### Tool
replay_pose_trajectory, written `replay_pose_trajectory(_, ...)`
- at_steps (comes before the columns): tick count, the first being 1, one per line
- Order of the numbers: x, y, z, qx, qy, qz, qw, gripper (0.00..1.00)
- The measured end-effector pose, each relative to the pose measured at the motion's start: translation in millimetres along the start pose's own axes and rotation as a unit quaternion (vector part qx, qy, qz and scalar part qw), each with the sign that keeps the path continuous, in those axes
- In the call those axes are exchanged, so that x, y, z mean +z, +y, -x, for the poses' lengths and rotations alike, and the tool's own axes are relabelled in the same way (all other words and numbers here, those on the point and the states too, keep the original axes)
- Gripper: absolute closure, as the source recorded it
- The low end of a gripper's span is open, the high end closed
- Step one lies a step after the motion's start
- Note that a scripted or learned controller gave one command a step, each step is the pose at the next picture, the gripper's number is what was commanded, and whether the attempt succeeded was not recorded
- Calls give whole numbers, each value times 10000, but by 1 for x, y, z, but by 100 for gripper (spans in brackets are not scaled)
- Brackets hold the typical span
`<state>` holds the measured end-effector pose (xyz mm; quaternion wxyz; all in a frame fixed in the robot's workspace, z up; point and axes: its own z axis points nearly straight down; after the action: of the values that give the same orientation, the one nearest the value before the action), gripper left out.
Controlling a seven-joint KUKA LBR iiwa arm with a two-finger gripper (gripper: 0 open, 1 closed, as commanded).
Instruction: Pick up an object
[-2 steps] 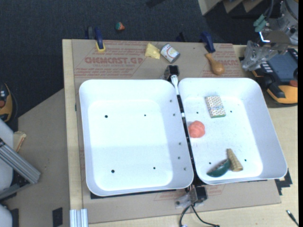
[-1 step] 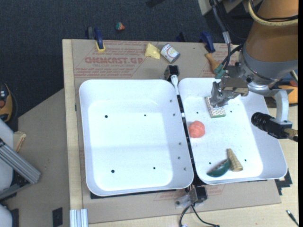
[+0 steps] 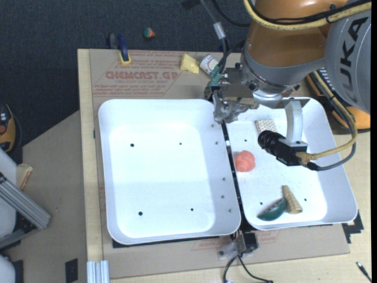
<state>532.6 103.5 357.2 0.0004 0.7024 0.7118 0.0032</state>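
Resting on a tan board tabletop [image 3: 147, 75] printed with red lettering, two shallow white bins sit side by side, their inner walls touching along the middle. Left bin [image 3: 112, 158]: bare white floor marked by four small dark dots. Right bin [image 3: 336, 175]: a pink ball [image 3: 245, 161] near the inner wall, a checkered block [image 3: 266, 125] toward the far side, a tan ridged piece [image 3: 291, 198] near the front edge, and a teal curved piece [image 3: 272, 210] touching the tan one at the front. A black cylindrical part [image 3: 280, 147] on a white bracket hangs from the arm above the bin's centre, with a yellow cable running off it toward the right.

Arm [image 3: 294, 28]: grey and orange, entering from the right and covering the far right corner of the tabletop. Gripper [image 3: 224, 108]: lowered over the far end of the seam between the bins; whether the fingers are spread or pressed together cannot be told, and nothing is seen between them.

Far edge of the tabletop: a yellow scrap [image 3: 189, 64], a small white object [image 3: 207, 62] just beside it, and a blue-and-yellow clamp [image 3: 123, 49] at the far left corner. Surroundings: dark blue carpet [image 3: 53, 34] bearing a small coloured object [image 3: 149, 33]; aluminium framing [image 3: 20, 202] at the left.
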Motion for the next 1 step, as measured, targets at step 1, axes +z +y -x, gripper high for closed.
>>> replay_pose_trajectory(1,-125,6,36,78,-13,62,9999,100)
